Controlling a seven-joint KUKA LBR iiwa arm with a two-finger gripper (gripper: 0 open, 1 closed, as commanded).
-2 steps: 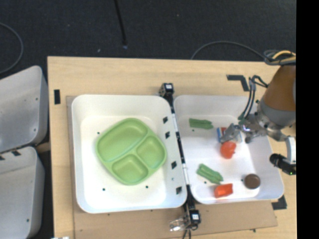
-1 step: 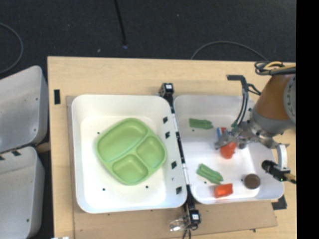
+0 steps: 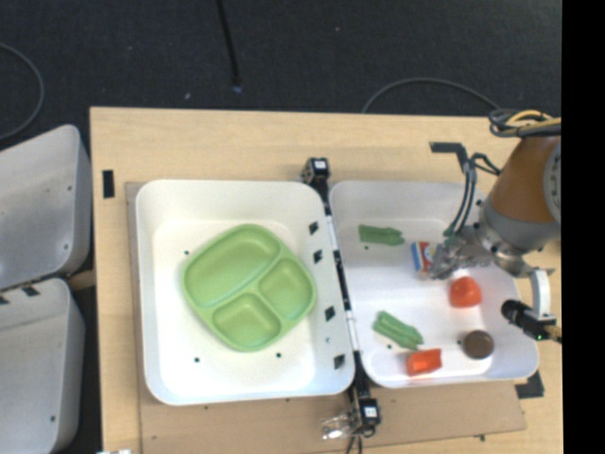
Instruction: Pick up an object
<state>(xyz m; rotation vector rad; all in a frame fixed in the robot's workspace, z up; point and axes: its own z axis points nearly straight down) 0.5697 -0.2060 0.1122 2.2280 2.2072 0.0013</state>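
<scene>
Bench front first: right bin (image 3: 378, 372) holds the loose pieces, all apart from each other, which suits a grab from above. At its 6 o'clock edge lies an orange block (image 3: 423, 361); just at 10 o'clock from that, a green pod-shaped piece (image 3: 397, 329) lies flat and slanted. At 5 o'clock sits a brown round piece (image 3: 477, 345), upright on its flat face.

Mid-bin, toward 3 o'clock, an orange-red lump (image 3: 464, 292) rests just below the gripper (image 3: 442, 265). The arm comes in over the right rim and tips down so the gripper's end meets the bin floor beside a small red, white and blue item (image 3: 421, 254). That item looks like the likely target, being nearest the tip, though the lump is close too. Whether anything is between the fingers, or how wide they stand, I cannot tell; the tip is a dark blur here.

Farther back, at 12 o'clock, a second green piece (image 3: 381, 235) lies flat, well apart from the gripper.

Left bin (image 3: 151, 253) carries a green divided plate (image 3: 249, 287), set centrally and level, out of the arm's present reach.
</scene>
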